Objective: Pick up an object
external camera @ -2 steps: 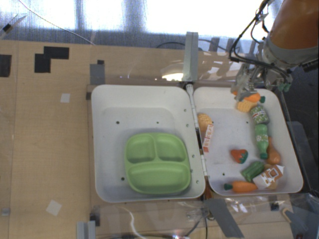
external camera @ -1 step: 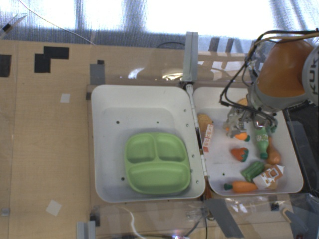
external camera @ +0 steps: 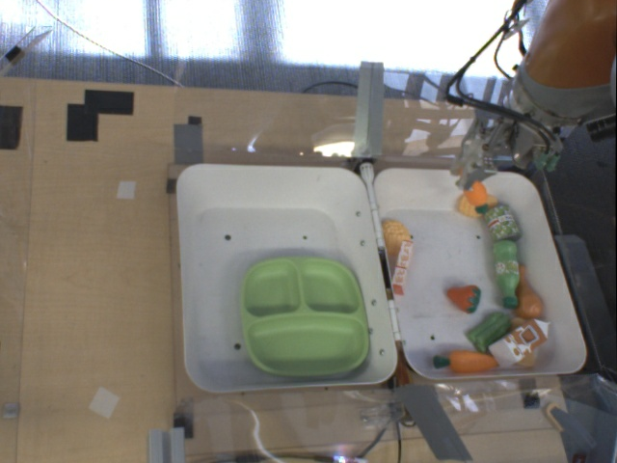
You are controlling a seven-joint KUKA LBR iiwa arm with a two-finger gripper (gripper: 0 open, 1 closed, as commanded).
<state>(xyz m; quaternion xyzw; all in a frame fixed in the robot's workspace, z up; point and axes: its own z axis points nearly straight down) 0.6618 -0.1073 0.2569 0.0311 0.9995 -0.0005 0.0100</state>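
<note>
Toys are lying scattered in the right bin [external camera: 424,355], while the left bin [external camera: 202,355] is carrying a green divided plate [external camera: 305,316] toward its near side. The arm [external camera: 576,37], with its orange band showing at the top right corner, is reaching down over the far right corner of the right bin. The tool [external camera: 474,170] is hanging just above that corner, close over a small orange piece [external camera: 474,199]; whether it is open or closed is too blurred to tell, and nothing can be seen between its tips.

Along the bin's right side a green bottle [external camera: 504,258] is lying lengthwise, its labelled end near the orange piece and its other end touching an orange-brown lump [external camera: 527,303]. By the divider, a tan round item [external camera: 393,231] is sitting beside a white and red packet [external camera: 401,266]. Near the middle a red pepper-like toy [external camera: 464,298] is resting apart from the others. At the near edge a carrot [external camera: 467,362], a dark green block [external camera: 489,331] and a small white and orange carton [external camera: 521,343] are crowding together. Both bins are sitting on the pale wooden counter [external camera: 87,258].
</note>
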